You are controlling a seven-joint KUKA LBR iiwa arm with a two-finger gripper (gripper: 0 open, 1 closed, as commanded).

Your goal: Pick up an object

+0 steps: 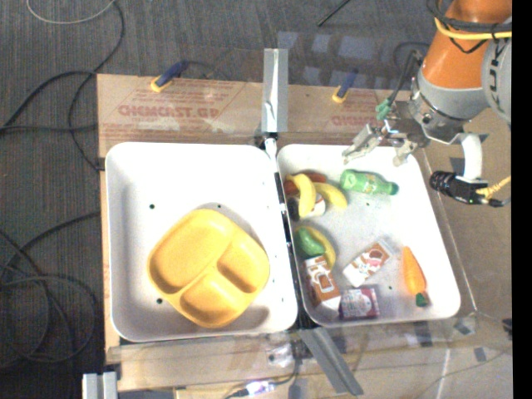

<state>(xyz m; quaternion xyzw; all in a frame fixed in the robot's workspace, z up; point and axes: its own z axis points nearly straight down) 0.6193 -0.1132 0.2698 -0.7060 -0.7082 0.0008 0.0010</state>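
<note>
We take the green bottle (368, 183) as the likeliest thing to be picked: it lies on its side on the floor of the right bin (440, 248), toward the bin's far wall, with bare white floor around most of it. That open room is why it looks like a fair target, since fingers could come down on either side of it without striking a neighbour.

Just above and beyond the green bottle hangs the gripper (381, 142), its two fingers spread apart with nothing between them. It hangs near the bin's far rim, not yet over the bottle's middle, so we judge that the reach has barely begun.

To the left of the bottle, a banana (318, 196) lies curled against a dark reddish item at the bin's left wall; these crowd each other and would be harder to take cleanly. Nearer the camera from the bottle lie a green-and-yellow piece (315, 243), two small printed cartons (368, 264), a purple packet (360, 303), and a carrot (414, 276) by the right wall.

Well to the left of the bottle, across the divider, the left bin (133, 181) holds a yellow sectioned tray (209, 266).
</note>
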